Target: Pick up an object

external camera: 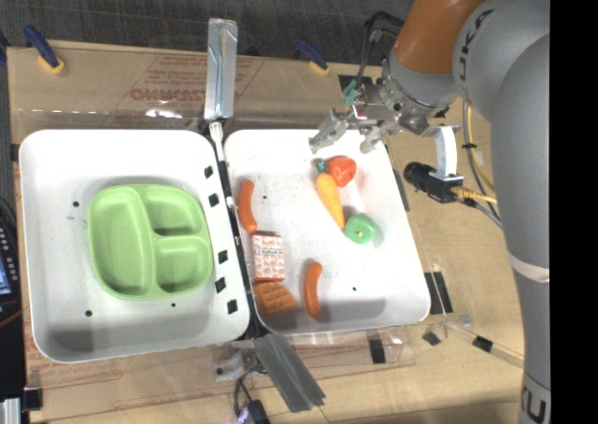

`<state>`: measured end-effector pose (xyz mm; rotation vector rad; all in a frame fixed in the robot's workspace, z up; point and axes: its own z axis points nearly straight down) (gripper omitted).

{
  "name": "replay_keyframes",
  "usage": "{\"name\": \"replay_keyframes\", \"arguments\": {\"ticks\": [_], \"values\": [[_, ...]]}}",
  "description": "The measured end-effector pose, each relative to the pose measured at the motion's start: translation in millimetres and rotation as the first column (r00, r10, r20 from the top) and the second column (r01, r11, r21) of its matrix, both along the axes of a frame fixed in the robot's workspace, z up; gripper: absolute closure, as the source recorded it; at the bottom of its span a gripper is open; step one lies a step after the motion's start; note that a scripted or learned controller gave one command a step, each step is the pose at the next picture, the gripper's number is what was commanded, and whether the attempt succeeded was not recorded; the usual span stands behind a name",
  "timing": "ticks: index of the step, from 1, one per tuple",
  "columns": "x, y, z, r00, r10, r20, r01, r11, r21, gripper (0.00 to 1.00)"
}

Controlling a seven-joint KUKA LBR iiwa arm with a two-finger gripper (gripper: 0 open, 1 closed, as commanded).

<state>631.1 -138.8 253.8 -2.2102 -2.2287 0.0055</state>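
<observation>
The small red plastic tomato [342, 170] lies in the right shallow white bin [397, 268], near its far edge, touching the top of the orange plastic carrot [330, 200]; it looks the likeliest pick because the tool [348, 135] hangs just above it. The tool's fingers are spread apart with nothing between them, probably ready to descend. A round green plastic fruit [362, 229] sits at the carrot's other end.
</observation>
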Motion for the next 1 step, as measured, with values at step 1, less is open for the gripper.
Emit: {"name": "replay_keyframes", "arguments": {"ticks": [1], "values": [[-6.3,-36.0,-90.6,0.995,0.103,-0.002,-0.103,0.995,0.002,0.0]]}}
